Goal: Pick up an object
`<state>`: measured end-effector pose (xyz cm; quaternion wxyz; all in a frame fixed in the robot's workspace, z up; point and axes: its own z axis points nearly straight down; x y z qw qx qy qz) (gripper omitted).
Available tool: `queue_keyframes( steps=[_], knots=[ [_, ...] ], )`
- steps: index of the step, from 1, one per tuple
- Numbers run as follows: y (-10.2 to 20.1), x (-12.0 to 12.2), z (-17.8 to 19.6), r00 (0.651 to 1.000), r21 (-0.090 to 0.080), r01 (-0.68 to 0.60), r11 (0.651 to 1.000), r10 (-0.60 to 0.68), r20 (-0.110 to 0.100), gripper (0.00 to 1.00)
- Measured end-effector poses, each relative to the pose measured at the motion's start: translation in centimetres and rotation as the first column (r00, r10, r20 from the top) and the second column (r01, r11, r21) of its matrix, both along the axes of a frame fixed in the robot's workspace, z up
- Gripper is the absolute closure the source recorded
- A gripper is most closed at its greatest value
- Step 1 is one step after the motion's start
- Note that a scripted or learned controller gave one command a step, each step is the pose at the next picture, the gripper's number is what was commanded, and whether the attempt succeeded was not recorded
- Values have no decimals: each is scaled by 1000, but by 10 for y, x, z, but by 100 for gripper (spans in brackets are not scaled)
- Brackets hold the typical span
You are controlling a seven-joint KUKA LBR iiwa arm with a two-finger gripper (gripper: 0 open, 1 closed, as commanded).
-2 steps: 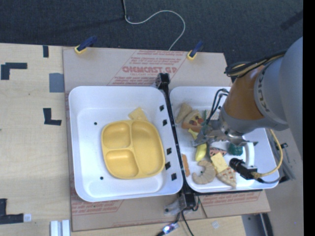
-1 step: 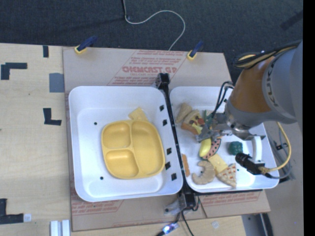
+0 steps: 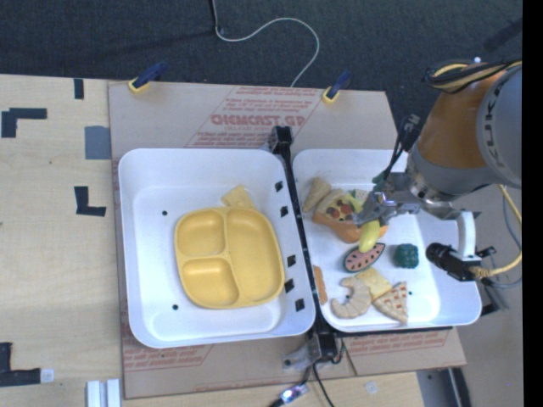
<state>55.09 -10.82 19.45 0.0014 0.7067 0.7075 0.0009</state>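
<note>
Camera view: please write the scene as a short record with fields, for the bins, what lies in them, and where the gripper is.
left bin: holds a yellow divided tray, with a pale yellow piece at its top edge
right bin: holds small toy food pieces, among them a green lump, a dark oval slice and a pizza wedge
gripper: low over the pile in the right bin
grasp: cannot tell whether anything is held
</note>
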Motion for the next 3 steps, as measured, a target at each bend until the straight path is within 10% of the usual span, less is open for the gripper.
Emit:
queue_keyframes(
  steps=[1, 3],
  knots=[
    [1, 0, 31, 1000, 1, -1, 1000, 1, -2, 100],
    [110, 23, 25, 1000, 1, -5, 1000, 5, -6, 100]
  ],
)
